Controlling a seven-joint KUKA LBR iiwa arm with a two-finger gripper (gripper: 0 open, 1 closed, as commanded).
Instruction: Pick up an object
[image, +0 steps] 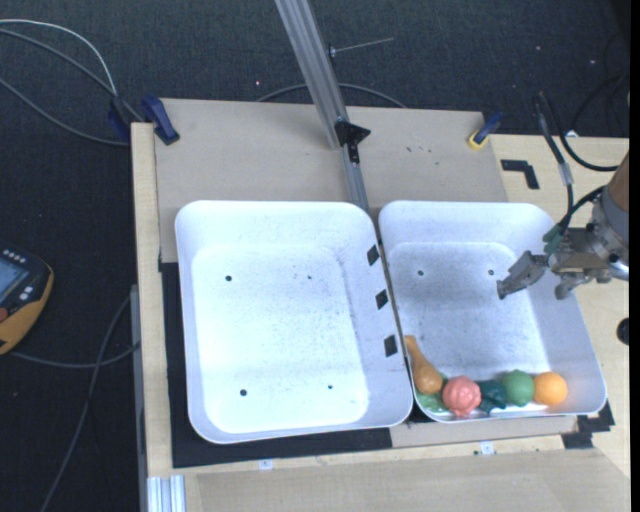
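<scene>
Several small toy foods lie along the near edge of the right bin (470, 240): an orange carrot-like piece (423, 369), a pink ball (461, 395), a green ball (518, 386) and an orange ball (551, 388). My gripper (543, 280) hangs over the right side of that bin, well above and behind the toys. Its two fingers (516, 276) are spread apart with nothing between them.
The left bin (270, 320) sits beside the right one, with black clips joining them at the middle. A metal pole (320, 80) slants up from the bench's back. Blue and yellow clamps hold the board's far corners. Cables and a handheld pendant (20, 290) lie left.
</scene>
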